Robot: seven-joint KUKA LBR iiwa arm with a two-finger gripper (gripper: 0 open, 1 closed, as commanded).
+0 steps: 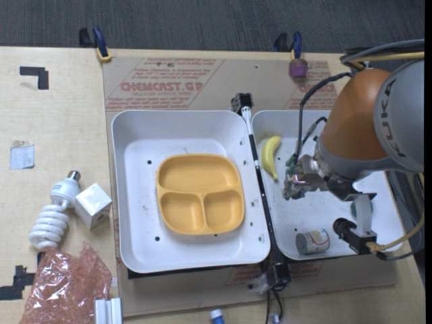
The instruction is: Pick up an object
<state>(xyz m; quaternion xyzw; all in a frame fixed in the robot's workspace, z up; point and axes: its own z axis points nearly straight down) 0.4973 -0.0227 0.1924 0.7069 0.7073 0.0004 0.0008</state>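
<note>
Arm reaches into right bin (385, 245). Gripper (295, 184) sits low near bin's left side, just right of the banana (271, 155); its opening cannot be told. Small can (312, 241) lies on its side nearer the front wall. Left bin (128, 181) holds a yellow divided plate (200, 194).

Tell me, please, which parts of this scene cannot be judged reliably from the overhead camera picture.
- Gripper, camera view: small and dark beneath the arm's orange band; open or shut cannot be told.
- Right bin: its right part is hidden by the arm.
- Small can: label too small to read.
- Blue item at the bottom: cut off by the picture's edge.
- Banana: whether the gripper touches it cannot be told.
</note>
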